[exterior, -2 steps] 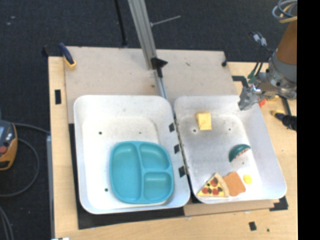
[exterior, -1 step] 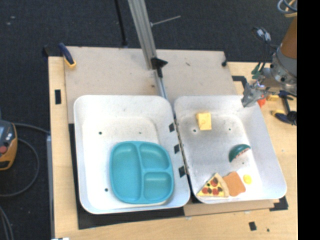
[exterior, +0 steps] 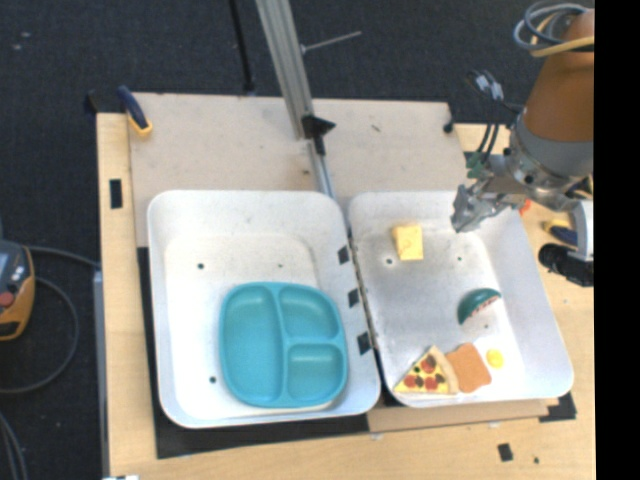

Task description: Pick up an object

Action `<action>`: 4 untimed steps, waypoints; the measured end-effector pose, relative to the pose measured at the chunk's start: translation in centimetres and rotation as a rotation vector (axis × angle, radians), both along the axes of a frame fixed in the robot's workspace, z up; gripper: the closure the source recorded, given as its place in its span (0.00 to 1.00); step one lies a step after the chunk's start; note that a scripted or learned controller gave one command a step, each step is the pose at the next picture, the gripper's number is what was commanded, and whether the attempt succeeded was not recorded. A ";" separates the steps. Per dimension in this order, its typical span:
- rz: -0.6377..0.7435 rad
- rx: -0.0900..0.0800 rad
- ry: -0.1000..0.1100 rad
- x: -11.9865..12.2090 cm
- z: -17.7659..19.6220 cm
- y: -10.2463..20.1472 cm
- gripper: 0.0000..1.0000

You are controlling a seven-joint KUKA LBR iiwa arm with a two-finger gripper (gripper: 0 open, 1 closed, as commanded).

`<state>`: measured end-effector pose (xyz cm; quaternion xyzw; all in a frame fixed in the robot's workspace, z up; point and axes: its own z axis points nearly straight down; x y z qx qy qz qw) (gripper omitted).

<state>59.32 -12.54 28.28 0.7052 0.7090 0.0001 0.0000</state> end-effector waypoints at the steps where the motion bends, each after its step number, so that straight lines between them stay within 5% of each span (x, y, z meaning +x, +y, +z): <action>1: 0.001 0.000 -0.001 -0.5 -0.5 5.0 1.00; 4: 0.001 0.001 0.001 -5.8 -2.4 18.8 1.00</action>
